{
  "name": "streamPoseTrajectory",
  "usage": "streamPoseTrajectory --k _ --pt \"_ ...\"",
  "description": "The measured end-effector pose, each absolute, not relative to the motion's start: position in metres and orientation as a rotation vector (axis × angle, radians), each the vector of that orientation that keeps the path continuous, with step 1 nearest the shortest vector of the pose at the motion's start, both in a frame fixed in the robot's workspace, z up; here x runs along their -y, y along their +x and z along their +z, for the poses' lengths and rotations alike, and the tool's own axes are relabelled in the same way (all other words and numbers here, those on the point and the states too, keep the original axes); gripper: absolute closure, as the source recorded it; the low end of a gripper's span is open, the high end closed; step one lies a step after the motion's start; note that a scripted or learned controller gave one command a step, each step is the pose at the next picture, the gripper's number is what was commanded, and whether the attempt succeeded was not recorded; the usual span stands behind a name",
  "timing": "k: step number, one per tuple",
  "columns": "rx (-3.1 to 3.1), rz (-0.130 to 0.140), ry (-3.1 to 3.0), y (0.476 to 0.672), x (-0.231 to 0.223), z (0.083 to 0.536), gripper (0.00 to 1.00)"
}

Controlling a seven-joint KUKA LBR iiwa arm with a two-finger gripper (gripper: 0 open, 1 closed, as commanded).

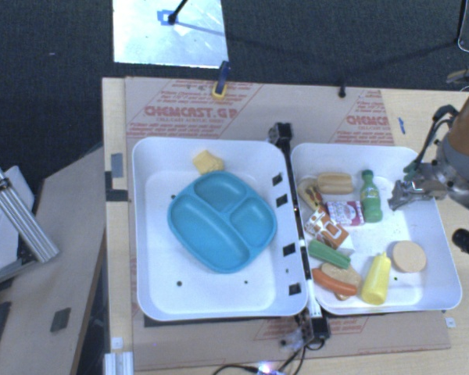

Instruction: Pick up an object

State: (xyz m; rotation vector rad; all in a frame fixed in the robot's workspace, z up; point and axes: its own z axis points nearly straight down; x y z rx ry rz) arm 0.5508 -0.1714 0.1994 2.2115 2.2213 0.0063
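I see my grey metal two-finger gripper (399,195) hanging over the 3 o'clock side of the right shallow white plastic bin (445,276), and I cannot tell how its fingers stand. Nothing sits between them. Just beside it at 9 o'clock stands a small green plastic bottle (370,196) with a darker cap, upright-looking and slim. At 6 o'clock lies a round tan disc-shaped toy biscuit (409,256), with a yellow squeeze bottle (377,278) near it at 7 o'clock. Bare white floor lies under the gripper, toward the bin's 3 o'clock rim. The grey arm (463,158) reaches in from 3 o'clock. In the left white bin (152,287) a blue compartment tray (221,221) lies, a yellow block (208,162) at its 12 o'clock.
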Motion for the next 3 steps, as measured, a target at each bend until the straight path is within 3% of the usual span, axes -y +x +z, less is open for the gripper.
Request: streamPoseTrajectory --k 1,3 --pt "-2.223 0.004 2.212 0.552 0.172 0.226 1.00" --pt "-2.231 0.005 2.210 0.570 0.075 0.227 1.00"
